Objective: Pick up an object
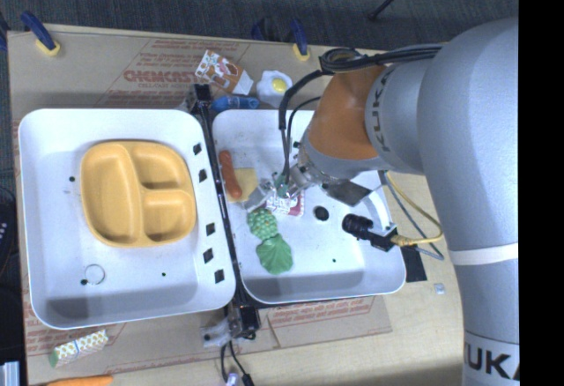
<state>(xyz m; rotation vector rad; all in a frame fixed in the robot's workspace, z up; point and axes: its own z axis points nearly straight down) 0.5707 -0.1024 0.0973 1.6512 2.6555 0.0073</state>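
My gripper (284, 194) reaches down into the right bin (344, 278), near its middle left. Its tip sits just above a green bumpy piece (262, 222) and a green leafy piece (276, 254). Left of the gripper lie an orange-brown sausage-shaped item (230, 174) and a yellow wedge (246, 180). The arm's orange band (344, 124) and grey body hide the bin's right half.
The left bin (53, 287) holds a yellow divided tray (137, 190). Beyond the bins on the cardboard lie a small printed carton (217, 70), a blue item (234, 102) and a white and yellow egg-like piece (276, 84). A packet (79, 346) lies at the bench's front left.
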